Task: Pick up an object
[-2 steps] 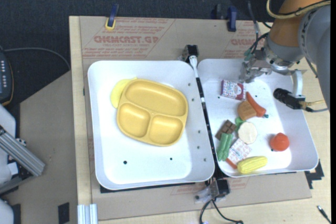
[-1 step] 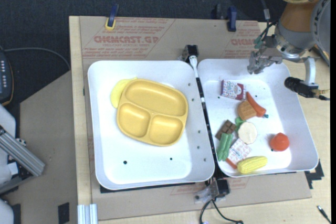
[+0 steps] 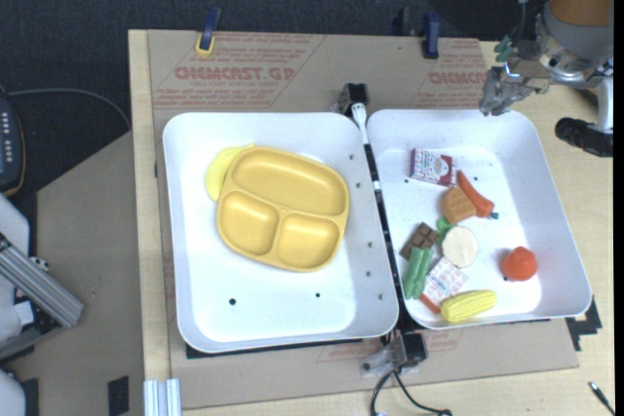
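Tool [image 3: 499, 99] hangs at upper right of frame, above the right bin's [image 3: 556, 200] far rim; whether clenched or released, I cannot tell. Tomato [image 3: 521, 264] lies lower right.

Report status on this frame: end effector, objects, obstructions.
End effector above right bin's far rim, nothing seen held. Toy food clustered in that bin, tomato apart. Path unobstructed.
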### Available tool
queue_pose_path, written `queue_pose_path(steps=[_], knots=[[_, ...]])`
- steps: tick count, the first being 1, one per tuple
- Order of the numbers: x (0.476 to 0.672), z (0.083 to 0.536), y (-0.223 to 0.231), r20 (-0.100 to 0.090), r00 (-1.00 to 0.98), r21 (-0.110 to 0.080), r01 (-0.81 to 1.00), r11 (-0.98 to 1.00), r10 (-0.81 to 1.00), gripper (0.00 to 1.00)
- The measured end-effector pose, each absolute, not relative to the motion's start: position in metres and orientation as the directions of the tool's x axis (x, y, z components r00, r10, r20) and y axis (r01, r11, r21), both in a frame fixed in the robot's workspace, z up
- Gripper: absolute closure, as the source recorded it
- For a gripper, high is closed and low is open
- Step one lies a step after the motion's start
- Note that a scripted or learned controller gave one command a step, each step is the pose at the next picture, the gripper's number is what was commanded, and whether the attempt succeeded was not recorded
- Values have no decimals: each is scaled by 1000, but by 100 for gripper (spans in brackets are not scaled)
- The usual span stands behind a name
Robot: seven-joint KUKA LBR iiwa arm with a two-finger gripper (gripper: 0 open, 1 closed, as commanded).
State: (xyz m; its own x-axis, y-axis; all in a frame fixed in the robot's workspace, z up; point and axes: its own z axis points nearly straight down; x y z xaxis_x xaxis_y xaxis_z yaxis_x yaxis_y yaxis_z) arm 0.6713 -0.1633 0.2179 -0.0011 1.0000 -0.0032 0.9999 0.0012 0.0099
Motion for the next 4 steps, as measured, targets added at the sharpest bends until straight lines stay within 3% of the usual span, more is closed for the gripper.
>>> queue_pose_path(steps=[1, 2, 4], knots=[[672, 226, -163, -2, -1, 5, 1000, 1, 1000, 100], [643, 221, -118, 2, -4, -2, 1000, 4, 1000, 100], [561, 218, -44, 3, -3, -5, 1000, 3, 1000, 100]])
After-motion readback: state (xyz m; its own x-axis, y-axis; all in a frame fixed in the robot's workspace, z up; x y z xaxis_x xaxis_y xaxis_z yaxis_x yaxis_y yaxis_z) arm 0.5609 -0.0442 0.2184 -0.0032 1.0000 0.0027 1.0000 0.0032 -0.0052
